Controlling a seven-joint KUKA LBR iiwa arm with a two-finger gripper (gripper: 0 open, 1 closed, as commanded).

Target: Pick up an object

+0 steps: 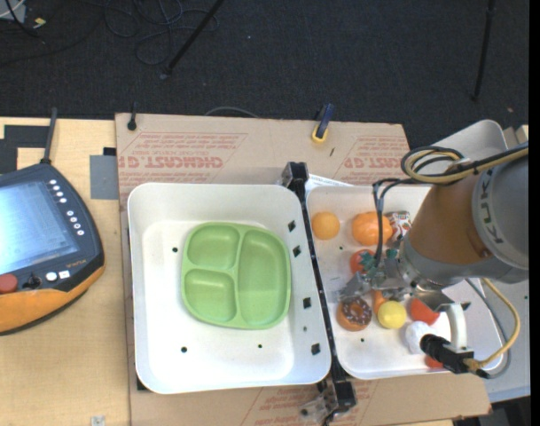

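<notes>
Nearest you, the arm (pixel 469 224) hangs over the right bin (pixel 482 340), its gripper (pixel 376 278) low among the toys; you cannot tell its state. Beside it lie a yellow ball (pixel 392 314), a chocolate donut (pixel 354 312) and an orange (pixel 371 228). The cardboard (pixel 190 156) under the bins carries red print too small to read

end effector (pixel 373 278) fingers hidden (under arm), arm cropped right

The cardboard sheet (pixel 252 149) under the white bins carries red print reading "CHEMCAST GP", upside down, twice along its far edge, while partial white letters reading "KU" stand on the arm's (pixel 482 220) grey housing to its right.
</notes>
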